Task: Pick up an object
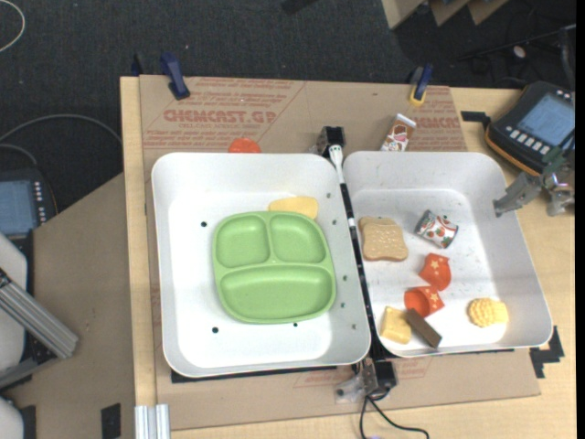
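Glossy white plastic bins (pixel 183 245) on matt brown printed cardboard (pixel 274 108).

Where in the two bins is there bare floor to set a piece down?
Right bin: bare along the far wall above the bread slice and the small carton. Its near half is crowded around the red pieces and corn. Left bin: bare strips around the green tray, widest at the far-left corner.

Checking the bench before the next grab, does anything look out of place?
Yes: a small carton lies on the cardboard behind the right bin, outside both bins, and a yellow piece sits beside the green tray.
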